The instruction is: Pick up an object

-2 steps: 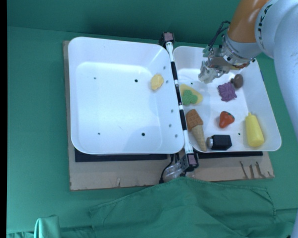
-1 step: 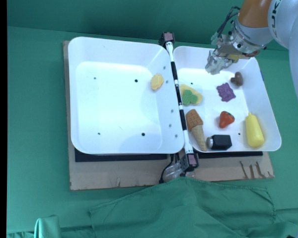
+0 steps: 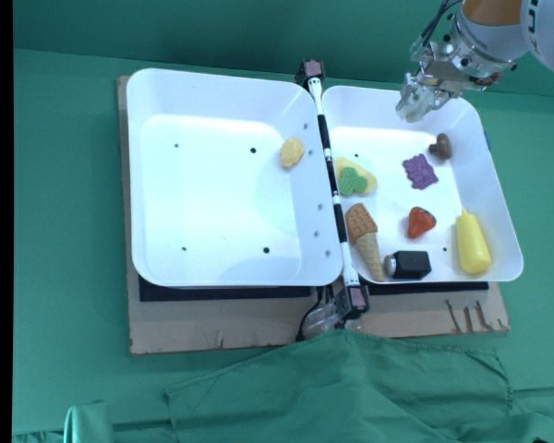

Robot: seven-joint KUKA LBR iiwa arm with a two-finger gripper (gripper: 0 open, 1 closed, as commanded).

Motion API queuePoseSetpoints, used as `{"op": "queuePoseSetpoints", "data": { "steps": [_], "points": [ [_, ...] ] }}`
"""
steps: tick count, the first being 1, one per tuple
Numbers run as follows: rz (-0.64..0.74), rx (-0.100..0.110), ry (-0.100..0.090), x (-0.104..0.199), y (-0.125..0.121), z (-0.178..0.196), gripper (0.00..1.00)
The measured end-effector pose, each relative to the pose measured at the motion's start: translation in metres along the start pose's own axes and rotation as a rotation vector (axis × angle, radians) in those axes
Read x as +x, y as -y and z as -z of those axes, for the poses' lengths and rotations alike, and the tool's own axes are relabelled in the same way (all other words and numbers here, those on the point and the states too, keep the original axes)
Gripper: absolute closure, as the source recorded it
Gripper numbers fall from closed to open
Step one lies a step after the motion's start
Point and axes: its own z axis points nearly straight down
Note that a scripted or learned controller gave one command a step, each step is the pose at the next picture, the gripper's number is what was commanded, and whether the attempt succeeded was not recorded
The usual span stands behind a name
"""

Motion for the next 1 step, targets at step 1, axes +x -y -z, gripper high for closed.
{"op": "queuePoseSetpoints", "data": {
  "steps": [1],
  "points": [
    [0.001,0.000,-0.001,0.0093,0.0001,0.0580,1.00]
  ]
}}
